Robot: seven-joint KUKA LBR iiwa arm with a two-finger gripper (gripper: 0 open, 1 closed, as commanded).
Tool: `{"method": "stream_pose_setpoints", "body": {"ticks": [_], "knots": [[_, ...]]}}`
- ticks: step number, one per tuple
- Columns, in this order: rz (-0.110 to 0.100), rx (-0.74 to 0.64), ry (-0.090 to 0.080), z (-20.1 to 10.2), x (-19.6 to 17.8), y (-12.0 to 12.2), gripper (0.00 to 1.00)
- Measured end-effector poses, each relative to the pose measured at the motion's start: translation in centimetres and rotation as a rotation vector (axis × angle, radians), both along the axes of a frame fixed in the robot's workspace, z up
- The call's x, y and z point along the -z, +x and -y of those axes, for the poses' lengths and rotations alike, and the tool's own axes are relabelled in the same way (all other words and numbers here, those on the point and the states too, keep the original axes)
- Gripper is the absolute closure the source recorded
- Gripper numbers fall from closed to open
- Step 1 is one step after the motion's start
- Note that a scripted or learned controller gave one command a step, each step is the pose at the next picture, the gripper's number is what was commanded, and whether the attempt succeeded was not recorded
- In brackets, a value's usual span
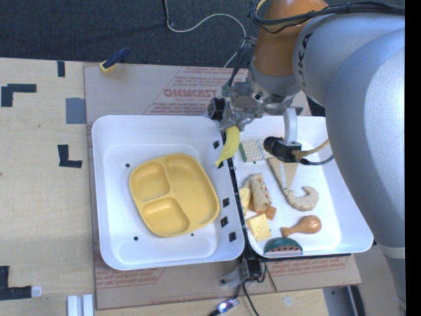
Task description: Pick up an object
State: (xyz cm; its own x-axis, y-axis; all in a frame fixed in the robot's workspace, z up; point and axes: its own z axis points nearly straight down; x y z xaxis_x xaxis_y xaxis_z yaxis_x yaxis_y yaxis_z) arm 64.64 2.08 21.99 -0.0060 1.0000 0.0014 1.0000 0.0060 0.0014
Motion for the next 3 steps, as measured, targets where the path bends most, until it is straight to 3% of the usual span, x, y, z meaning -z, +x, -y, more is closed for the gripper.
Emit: {"method": "stream_pose_setpoints", "body": {"ticks": [1, 3], "knots": [[-0.003, 0.003, -0.002, -2.9, -0.2, -0.4, 1.00], [-0.003, 0.005, -0.003, -1.8, -1.3, 0.6, 1.00]]}}
